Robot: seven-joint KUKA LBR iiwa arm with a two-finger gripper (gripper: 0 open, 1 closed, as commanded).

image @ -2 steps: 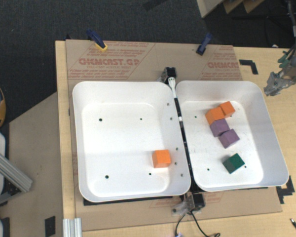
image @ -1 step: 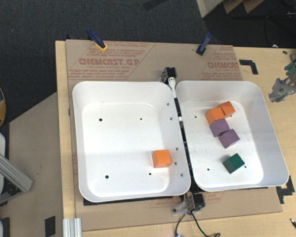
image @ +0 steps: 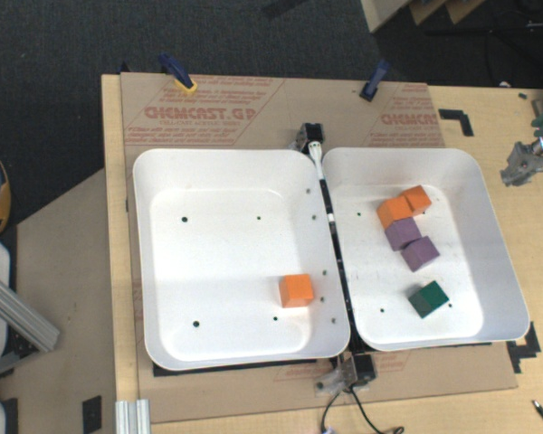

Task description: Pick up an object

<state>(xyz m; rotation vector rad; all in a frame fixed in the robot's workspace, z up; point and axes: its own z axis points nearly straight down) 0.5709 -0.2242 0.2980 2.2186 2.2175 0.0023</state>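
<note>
Bench: brown cardboard sheet [image: 253,107] with red printed lettering fills the middle of the frame, over dark floor along the top.
Clamps: two blue clamps grip the cardboard's top edge, one at upper left [image: 178,73] and one at upper centre-right [image: 374,80].
Left bin: shallow white plastic bin [image: 217,242] with rounded corners sits left of centre.
Right bin: matching shallow white plastic bin [image: 462,242] sits right of centre, its inner edge meeting the left bin's along a dark seam.
Lone cube: small orange cube [image: 296,290] lies in the lower right part of the left bin, apart from the walls.
Orange pair: two orange blocks, a larger one [image: 394,210] and a smaller one [image: 417,199], lie touching in the upper middle of the right bin.
Purple pair: two purple blocks [image: 402,233] [image: 420,252] lie just below the orange pair, touching each other in a slanted line toward lower right; the upper one touches the larger orange block.
Green block: dark green cube [image: 428,298] lies lower in the right bin, near the purple pair but apart from them.
Gripper: grey metal gripper [image: 528,156] sits at the right edge of the frame, outside the right bin's upper right corner and well apart from every block.
Claw state: too small and cut off by the frame edge; I cannot tell whether it is apart or together, and nothing is seen in it.
</note>
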